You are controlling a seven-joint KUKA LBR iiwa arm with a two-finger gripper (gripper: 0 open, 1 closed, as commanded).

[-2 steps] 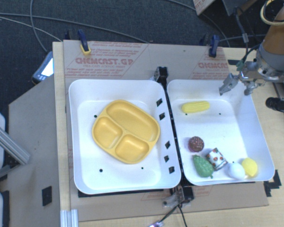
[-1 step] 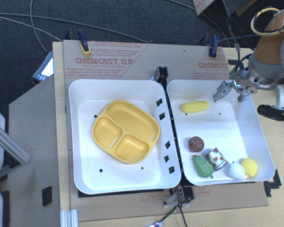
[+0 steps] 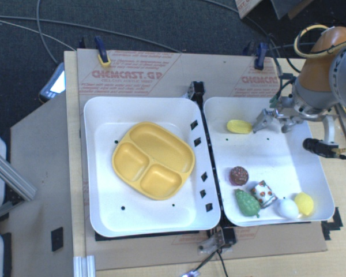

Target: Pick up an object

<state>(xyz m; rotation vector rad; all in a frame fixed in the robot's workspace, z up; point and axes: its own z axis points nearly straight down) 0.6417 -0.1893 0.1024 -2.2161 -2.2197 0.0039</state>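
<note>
Nothing is lifted yet, so the pick remains to be done. On the tabletop (image 3: 161,77), the left bin (image 3: 98,154) holds a yellow divided tray (image 3: 154,160). The right bin (image 3: 311,166) holds a small yellow piece (image 3: 239,126) at its far left, then near the front a brown ball (image 3: 239,175), green toy (image 3: 247,203), patterned block (image 3: 263,193), white ball (image 3: 288,208) and yellow ball (image 3: 304,203). The claw (image 3: 265,122) sits just beside the yellow piece, fingers apparently spread, pinching nothing.

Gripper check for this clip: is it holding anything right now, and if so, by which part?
Nothing is held. The gripper sits just right of the yellow oval piece at the back of the right bin, with no object between its fingers.
</note>
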